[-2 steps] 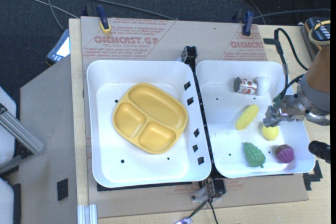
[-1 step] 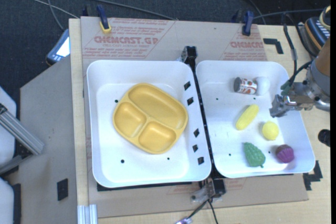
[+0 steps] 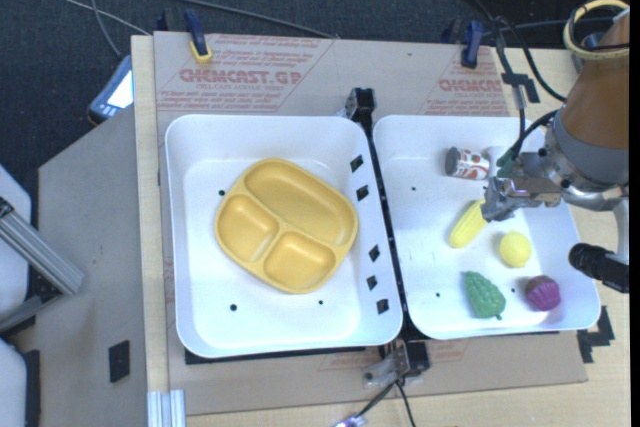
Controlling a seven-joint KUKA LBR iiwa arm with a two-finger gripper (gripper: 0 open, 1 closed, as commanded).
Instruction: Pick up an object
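A yellow plastic three-compartment tray [image 3: 287, 225] lies in the middle of the left shallow white bin [image 3: 190, 215]. The right shallow white bin [image 3: 420, 245] touches it at 3 o'clock. Both rest on a printed cardboard sheet [image 3: 240, 75], with blue-and-yellow clamps [image 3: 197, 37] at its 12 o'clock edge.

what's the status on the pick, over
Tool low in right bin, over corn, nothing visibly held. Lemon, small can close by. Divided plate in left bin.
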